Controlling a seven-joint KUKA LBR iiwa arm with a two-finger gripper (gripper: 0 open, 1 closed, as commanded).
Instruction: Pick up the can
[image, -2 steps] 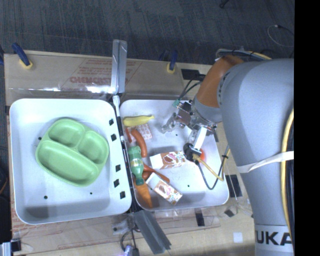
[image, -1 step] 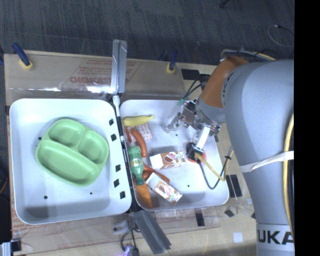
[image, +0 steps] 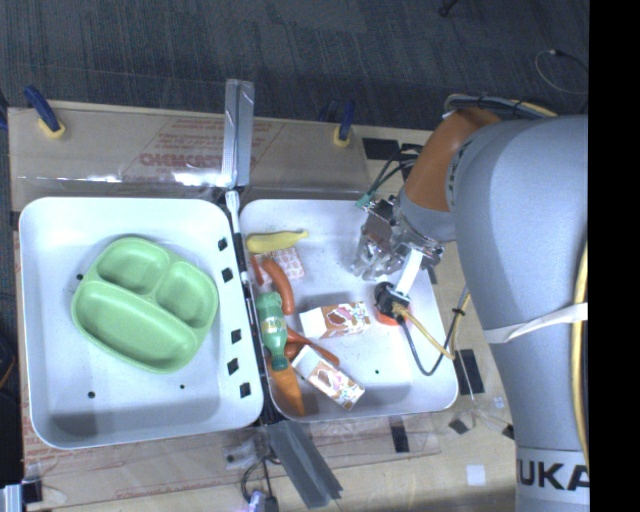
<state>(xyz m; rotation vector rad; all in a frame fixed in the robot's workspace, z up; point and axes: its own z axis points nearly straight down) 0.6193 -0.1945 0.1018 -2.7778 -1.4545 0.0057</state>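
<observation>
My gripper (image: 372, 258) hangs low over the back right part of the right bin (image: 330, 215), below the orange band of the arm (image: 440, 170). Its grey metal parts reach close to the bin floor. The bin floor directly beneath it is hidden, and I cannot make out a can's shape there. The arm's grey body covers the bin's right rim.
Along the right bin's left side lie a yellow banana (image: 277, 240), a reddish sausage (image: 280, 285), a green bottle (image: 271, 318) and a carrot (image: 287, 385). Two small printed boxes (image: 340, 319) (image: 335, 383) sit mid-bin. A green divided plate (image: 145, 300) lies in the left bin.
</observation>
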